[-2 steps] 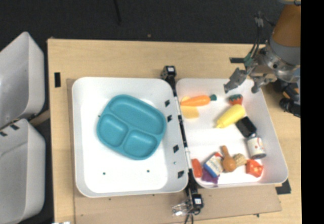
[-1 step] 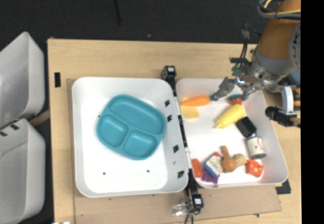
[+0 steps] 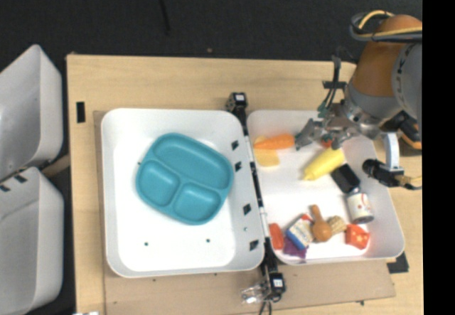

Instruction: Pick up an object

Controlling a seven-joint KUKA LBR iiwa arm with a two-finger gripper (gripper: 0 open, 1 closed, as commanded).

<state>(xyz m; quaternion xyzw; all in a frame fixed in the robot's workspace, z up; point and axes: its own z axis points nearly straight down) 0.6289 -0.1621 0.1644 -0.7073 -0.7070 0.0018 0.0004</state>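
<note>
From the camera above, the arm is cut off at the right, and its bulk hides the far right corner of the right bin. The hand hangs low over the far part of that bin; its dark fingers blur together with a spot of red beneath, so I cannot tell how far open it is or whether it grips anything. Just beside it lie an orange carrot-like piece and a pale yellow block near the bin's left wall, and a yellow bottle-like thing tilted toward the middle. A black piece and a small white can lie near the right wall. Small toys huddle along the near edge, hard to tell apart. The left bin holds a blue divided plate. White shapes sit off the table's left edge, cut off.
</note>
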